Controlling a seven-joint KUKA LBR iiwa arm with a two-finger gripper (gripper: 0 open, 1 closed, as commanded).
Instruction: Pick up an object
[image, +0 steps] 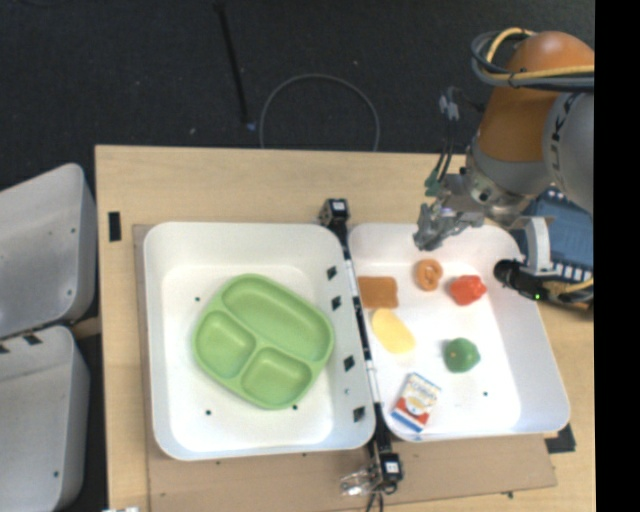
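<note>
The gripper (432, 236) hangs over the far part of the right bin (530, 400), just beyond the small orange object (429, 274), which I take as the landmark for everything else. Nothing sits between the fingers; they look drawn close together with at most a narrow gap, though the slanted view blurs the tips and I would not swear to how wide they stand.

From the orange object, a red object (467, 290) lies just to the right, a flat brown piece (378, 292) just to the left, a yellow object (393, 331) nearer the camera and left, a green object (460, 354) nearer and slightly right, and a red-and-white packet (415, 402) well nearer, at the bin's front edge. The green divided plate (264, 341) lies well to the left, in the left bin (160, 420).

The step in hand appears to be the approach: no object is lifted yet. The orange object is the closest candidate. The next move calls for shifting slightly toward the camera, centring over it, opening enough to straddle it, and descending without nudging the red neighbour.
</note>
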